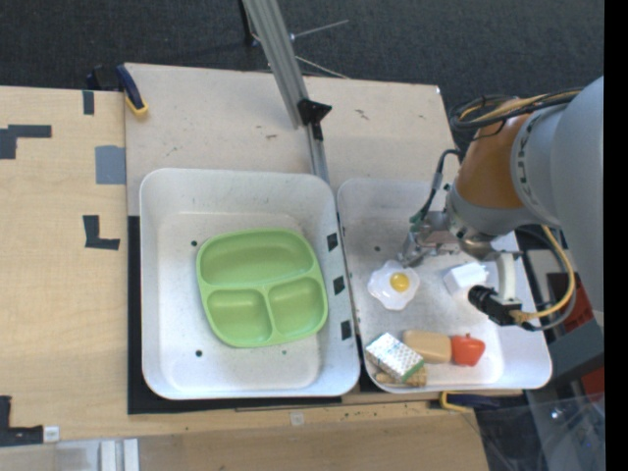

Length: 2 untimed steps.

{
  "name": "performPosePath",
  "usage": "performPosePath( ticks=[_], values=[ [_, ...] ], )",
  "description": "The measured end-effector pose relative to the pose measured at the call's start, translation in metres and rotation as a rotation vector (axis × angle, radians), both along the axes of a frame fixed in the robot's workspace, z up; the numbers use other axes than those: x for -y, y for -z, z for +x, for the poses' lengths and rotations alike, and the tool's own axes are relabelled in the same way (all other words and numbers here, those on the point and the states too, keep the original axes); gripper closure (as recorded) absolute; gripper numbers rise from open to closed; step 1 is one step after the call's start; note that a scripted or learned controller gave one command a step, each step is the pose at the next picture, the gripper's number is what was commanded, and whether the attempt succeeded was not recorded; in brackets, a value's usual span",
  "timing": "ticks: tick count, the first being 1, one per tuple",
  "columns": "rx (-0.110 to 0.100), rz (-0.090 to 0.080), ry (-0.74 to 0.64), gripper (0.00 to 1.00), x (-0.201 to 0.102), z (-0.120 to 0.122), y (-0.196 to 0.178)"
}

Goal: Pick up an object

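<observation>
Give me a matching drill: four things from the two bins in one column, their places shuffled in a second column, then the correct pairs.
Things:
1. green divided plate
2. toy fried egg
3. red toy pepper
4. gripper

Places:
A. near front edge of the right bin
B. in the left bin
C. just above the egg, at the arm's tip
D. middle of the right bin

Pairs: 1-B, 2-D, 3-A, 4-C

My gripper hangs in the right bin just behind the toy egg, three more items line its front wall, and the divided plate lies in the left bin.
</observation>
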State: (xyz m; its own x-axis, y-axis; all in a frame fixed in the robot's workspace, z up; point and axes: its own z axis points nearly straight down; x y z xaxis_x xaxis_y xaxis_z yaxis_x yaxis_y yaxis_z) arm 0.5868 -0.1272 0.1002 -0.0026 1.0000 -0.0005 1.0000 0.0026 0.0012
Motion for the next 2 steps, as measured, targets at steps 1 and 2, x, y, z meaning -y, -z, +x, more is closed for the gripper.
performPosePath(
  ticks=[1,2],
  values=[
    [0.002,0.0,0.0,1.0,-0.009,-0.001,-0.047],
    [0.004,0.0,0.0,1.0,-0.013,-0.003,-0.109]
  ],
)
